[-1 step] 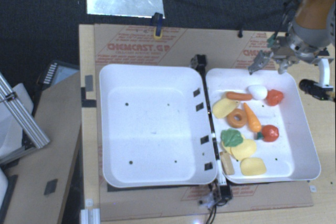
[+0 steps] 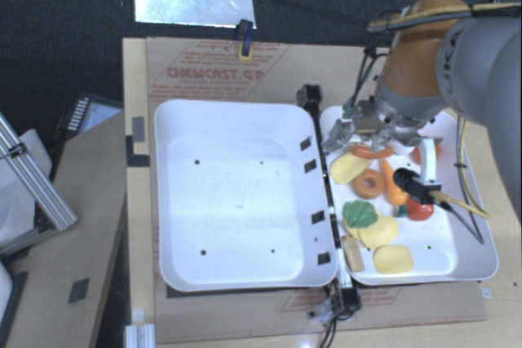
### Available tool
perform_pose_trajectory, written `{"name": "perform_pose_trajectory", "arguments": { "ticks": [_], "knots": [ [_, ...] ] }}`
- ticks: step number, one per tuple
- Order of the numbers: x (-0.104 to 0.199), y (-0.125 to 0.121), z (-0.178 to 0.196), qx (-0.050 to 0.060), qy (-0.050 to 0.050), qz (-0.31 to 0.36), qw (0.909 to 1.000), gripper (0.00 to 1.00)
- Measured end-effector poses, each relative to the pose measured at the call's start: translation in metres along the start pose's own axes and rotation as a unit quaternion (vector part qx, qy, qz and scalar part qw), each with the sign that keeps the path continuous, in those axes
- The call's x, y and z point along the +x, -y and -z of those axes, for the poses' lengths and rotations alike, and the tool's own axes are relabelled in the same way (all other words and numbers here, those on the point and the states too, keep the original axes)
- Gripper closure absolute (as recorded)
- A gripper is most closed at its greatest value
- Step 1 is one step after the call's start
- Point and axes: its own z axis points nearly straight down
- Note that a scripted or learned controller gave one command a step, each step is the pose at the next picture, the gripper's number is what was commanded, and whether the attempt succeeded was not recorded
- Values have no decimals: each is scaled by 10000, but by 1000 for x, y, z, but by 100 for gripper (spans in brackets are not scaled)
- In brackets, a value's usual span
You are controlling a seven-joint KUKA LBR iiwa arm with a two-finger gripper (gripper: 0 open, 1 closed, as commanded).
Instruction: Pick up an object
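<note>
- Step in hand, as I read it: the approach, before any grasp. The gripper (image 2: 342, 133) is over the upper left corner of the right bin (image 2: 481, 257), close to the divider with the left bin (image 2: 236, 114). I see no toy held in it.
- Gripper opening: cannot tell. The metal parts overlap at this slant and the wrist covers much of them.
- Things to pick from all lie in the right bin, crowded toward its left half:
  - a red-orange curved piece (image 2: 372, 151)
  - a yellow piece (image 2: 347, 169)
  - an orange ring (image 2: 369, 184)
  - a green piece (image 2: 360, 213)
  - two more yellow lumps (image 2: 392, 259) toward the front
- Nearest to the gripper are the red-orange curved piece, just beside it, and the yellow piece, just below it in the view. I cannot tell whether it touches either one.
- The next move calls for settling on one target, probably one of those two. The gripper must centre over it and come straight down without nudging the neighbours or catching the bin wall, which is very near. The pieces are packed close, so closing on two at once is a risk.
- Arm pose: it reaches in from the right. The grey link sits high at the upper right, with the orange band (image 2: 420, 45) above the wrist. The wrist points down and leans left toward the divider.
</note>
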Motion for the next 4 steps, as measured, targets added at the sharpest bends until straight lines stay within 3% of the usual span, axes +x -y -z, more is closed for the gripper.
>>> {"name": "perform_pose_trajectory", "arguments": {
  "ticks": [1, 2, 3, 4],
  "knots": [
    [71, -34, 52, -78, 10, -5, 10000, 0],
    [161, 0, 29, -26, 10, -3, 10000, 0],
    [155, -3, 41, -48, 17, -39, 10000, 100],
    [228, -3, 99, -70, 4, -11, 10000, 100]
  ]
}}
